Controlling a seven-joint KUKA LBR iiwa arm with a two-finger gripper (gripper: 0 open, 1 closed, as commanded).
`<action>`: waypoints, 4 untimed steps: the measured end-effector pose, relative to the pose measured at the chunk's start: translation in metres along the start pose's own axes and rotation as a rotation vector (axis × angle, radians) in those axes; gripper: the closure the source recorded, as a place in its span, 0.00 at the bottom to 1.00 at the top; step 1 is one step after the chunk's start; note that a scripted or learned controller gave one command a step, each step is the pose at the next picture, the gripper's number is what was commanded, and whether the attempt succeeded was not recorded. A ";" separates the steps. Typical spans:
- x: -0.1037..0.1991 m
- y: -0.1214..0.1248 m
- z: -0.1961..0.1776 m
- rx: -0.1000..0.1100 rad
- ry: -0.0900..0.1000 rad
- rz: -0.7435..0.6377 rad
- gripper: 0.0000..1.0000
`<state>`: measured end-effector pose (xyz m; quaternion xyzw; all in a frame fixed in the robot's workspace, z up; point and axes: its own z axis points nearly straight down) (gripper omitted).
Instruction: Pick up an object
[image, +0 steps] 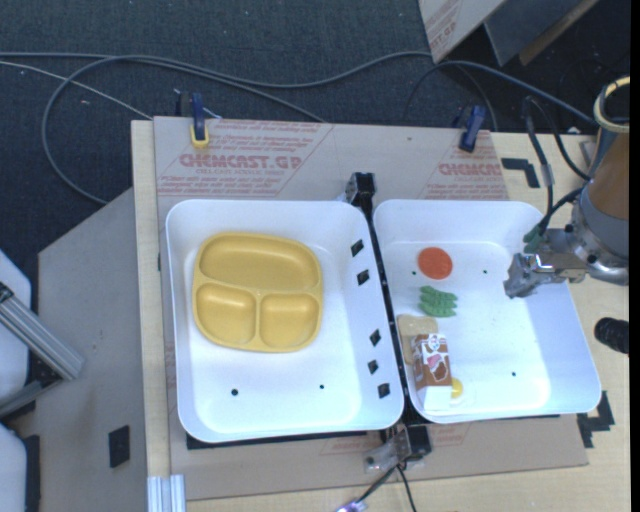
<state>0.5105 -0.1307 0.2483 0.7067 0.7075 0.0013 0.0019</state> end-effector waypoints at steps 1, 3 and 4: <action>0.047 0.001 0.003 0.007 0.003 -0.004 1.00; 0.152 0.023 -0.004 0.002 0.003 -0.005 1.00; 0.202 0.027 0.013 0.009 0.003 -0.005 1.00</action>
